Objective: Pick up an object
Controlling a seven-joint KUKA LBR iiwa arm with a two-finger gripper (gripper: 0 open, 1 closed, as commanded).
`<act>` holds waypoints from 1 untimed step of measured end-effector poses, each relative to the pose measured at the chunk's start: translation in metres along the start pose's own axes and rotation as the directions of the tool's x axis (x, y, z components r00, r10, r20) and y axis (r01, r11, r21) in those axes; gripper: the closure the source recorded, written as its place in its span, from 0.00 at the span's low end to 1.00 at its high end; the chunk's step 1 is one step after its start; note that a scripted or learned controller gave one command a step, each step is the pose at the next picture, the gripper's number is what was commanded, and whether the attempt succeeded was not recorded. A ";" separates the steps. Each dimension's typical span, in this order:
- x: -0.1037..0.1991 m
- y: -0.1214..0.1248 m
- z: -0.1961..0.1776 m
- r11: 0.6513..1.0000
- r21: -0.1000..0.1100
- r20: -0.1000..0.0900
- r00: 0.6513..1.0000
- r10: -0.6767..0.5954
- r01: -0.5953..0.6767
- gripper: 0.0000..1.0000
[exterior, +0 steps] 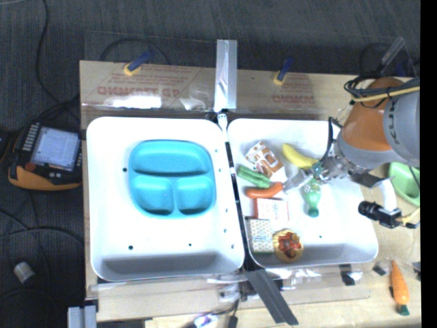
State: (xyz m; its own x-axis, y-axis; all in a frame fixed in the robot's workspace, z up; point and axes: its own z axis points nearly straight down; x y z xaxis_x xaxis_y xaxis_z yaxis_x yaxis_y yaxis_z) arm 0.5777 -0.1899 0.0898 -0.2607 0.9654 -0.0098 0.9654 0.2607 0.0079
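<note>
My gripper (313, 173) is down in the right bin (355, 248), reaching in from the right below the arm's orange band (365, 132). It sits between a yellow banana (297, 156), just above and to its left, and a small green bottle (312, 201) lying right below it. Further left lie a green vegetable (254, 176), an orange carrot-like piece (265, 191) and a printed snack packet (263, 157). Whether anything is in the gripper cannot be made out.
The left bin (109, 238) holds a blue divided tray (172, 176). Near the right bin's front lie a white box (272, 212), a checked packet (259, 233) and a round red-yellow item (288, 244). A green thing (404, 180) and an orange tool (399, 285) sit outside at right.
</note>
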 end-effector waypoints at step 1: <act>0.001 0.001 -0.010 1.000 -0.004 -0.002 1.000 0.000 0.000 1.00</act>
State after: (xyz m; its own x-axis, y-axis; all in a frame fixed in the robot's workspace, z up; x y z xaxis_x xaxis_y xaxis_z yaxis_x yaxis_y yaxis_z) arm 0.5789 -0.1890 0.0997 -0.2605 0.9654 -0.0081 0.9654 0.2606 0.0118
